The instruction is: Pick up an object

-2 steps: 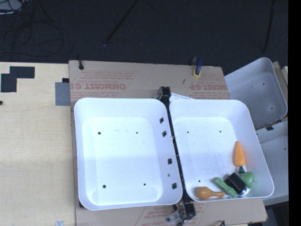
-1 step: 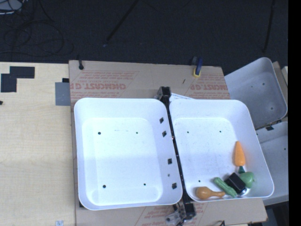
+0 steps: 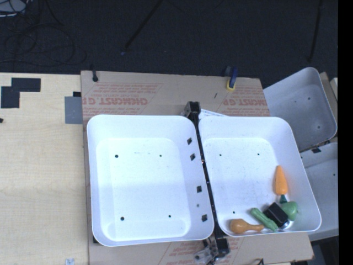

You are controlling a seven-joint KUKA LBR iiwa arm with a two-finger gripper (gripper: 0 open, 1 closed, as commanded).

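Note:
Several small objects lie in the front right corner of the right bin (image 3: 248,128). An orange carrot-shaped piece (image 3: 281,181) rests near the right wall. Below it sits a black block (image 3: 276,215), lying over a long green piece (image 3: 263,218), with a round green object (image 3: 290,208) beside it. A small orange gourd-shaped piece (image 3: 244,226) lies along the front wall.
The left bin (image 3: 138,125) sits beside the right one, joined by a black divider rail (image 3: 199,170). Both rest on a cardboard sheet (image 3: 165,95) on the wooden bench. A grey metal plate (image 3: 300,104) stands at the right.

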